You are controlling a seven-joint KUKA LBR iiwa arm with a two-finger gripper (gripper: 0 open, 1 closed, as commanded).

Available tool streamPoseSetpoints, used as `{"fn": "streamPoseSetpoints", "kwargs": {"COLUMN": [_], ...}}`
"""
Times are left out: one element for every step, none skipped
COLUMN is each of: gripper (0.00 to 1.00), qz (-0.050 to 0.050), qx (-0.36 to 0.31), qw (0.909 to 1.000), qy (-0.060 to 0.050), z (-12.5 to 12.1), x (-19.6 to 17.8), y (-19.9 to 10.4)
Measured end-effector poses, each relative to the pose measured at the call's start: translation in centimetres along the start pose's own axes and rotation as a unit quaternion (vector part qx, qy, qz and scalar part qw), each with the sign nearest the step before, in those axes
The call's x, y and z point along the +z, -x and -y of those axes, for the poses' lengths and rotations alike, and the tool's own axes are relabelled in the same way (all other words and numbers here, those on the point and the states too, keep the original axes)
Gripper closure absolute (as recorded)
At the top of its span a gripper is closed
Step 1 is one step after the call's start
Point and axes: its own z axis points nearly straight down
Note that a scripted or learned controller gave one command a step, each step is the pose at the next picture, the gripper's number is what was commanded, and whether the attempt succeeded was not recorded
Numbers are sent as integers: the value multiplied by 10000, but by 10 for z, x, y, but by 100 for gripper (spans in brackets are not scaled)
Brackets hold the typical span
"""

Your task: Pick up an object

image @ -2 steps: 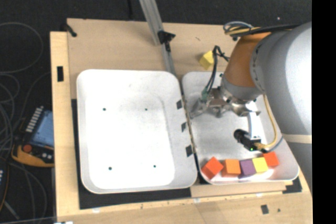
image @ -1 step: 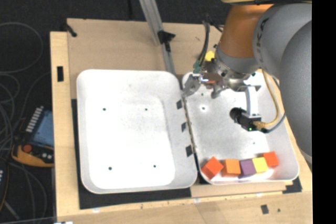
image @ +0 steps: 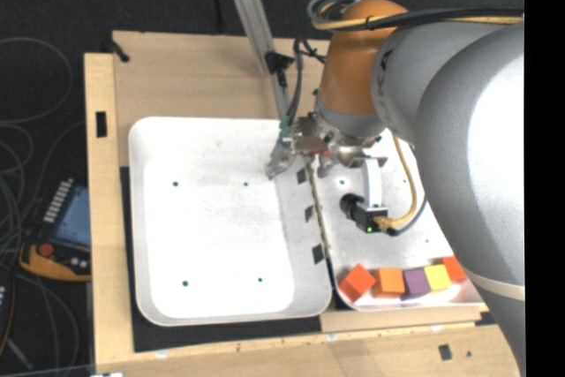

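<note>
A row of small blocks lies along the near edge of the right bin (image: 415, 303): an orange-red cube (image: 358, 280), an orange one (image: 389, 280), a purple one (image: 415, 281), a yellow one (image: 437, 277) and a red-orange one (image: 455, 268) partly under the arm. My gripper (image: 300, 159) hangs below the orange wrist band (image: 353, 75), over the far end of the divider between the two bins. It is well away from the blocks, and nothing shows in it. The big grey arm hides much of the right bin.
The left bin (image: 212, 216) is white with a few dark specks. A slanted metal rail (image: 252, 13) runs down to the bins' far edge. Black clips (image: 316, 225) sit along the divider. A handheld controller (image: 66, 229) and cables lie off the bench at left.
</note>
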Motion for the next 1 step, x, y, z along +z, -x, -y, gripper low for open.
{"fn": "streamPoseSetpoints", "kwargs": {"gripper": [0], "qz": [-5], "qx": [-8], "qw": [10000], "qy": [19], "z": [2], "x": [-4], "y": [-59]}}
